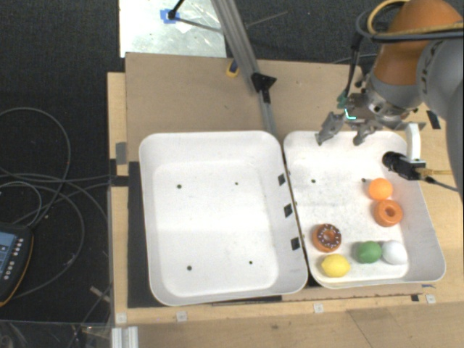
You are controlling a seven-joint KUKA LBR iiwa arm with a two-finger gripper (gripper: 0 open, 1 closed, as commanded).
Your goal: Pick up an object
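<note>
The right bin [341,183] holds several small toys along its near right side: an orange ball [380,188], an orange ring [388,212], a brown frosted donut [328,237], a green piece [367,251], a white ball [394,252] and a yellow lemon [336,265]. My gripper [344,131] hangs above the far edge of the right bin, open, with nothing between its fingers. It is well behind the toys and apart from all of them.
The left bin [217,216] lies beside the right one, joined by black clips along the shared rim. A grey tripod pole [243,46] slants down to the bench behind the bins. Cables lie on the dark floor at left.
</note>
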